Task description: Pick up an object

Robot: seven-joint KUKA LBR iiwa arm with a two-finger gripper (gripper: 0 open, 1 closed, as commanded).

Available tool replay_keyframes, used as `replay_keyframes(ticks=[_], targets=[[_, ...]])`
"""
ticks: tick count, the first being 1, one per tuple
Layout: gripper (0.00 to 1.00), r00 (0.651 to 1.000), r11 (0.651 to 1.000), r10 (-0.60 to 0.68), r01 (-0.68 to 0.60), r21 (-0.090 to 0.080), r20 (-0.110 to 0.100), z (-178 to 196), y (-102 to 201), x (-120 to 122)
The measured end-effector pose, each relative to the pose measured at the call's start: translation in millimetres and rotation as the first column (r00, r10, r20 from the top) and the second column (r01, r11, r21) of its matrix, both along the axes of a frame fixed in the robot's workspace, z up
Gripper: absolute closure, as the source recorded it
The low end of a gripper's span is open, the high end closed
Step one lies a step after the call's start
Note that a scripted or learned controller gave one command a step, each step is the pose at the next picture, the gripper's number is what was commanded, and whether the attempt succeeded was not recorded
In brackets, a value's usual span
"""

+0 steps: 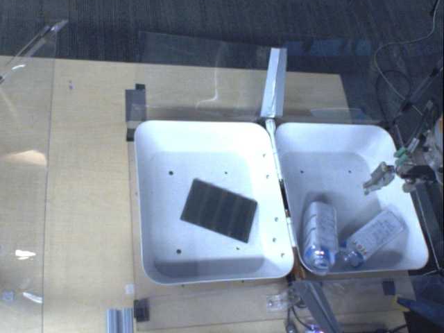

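Camera view has the pincer (397, 173) hanging over the right bin (326, 148) around 3 o'clock, fingers spread, gripping nothing. Two plastic bottles (319, 236) (372, 236) lie touching at 5 o'clock. Dark ribbed pad (219, 210) sits in the left bin (159, 158).

Dark ridged pad (218, 210) in left bin (149, 186); two bottles (318, 234) in right bin (326, 141).

Pale wooden bench (76, 207); dark carpet floor (208, 5) beyond; clear panels.

Even bright light, soft blur, faint glare
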State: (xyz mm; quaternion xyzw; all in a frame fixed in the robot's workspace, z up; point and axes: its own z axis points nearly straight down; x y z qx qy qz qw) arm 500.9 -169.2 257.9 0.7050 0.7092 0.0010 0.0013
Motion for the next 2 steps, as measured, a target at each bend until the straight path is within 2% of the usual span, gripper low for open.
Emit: replay_keyframes(ticks=[1,2], targets=[[0.00,0.980,0.980,0.197,-0.197,-0.001,0.001,-64.1,-32.4,-4.1],[0.00,0.951,0.951,0.309,-0.309,-0.002,0.002,-165.5,-36.1,-10.1]])
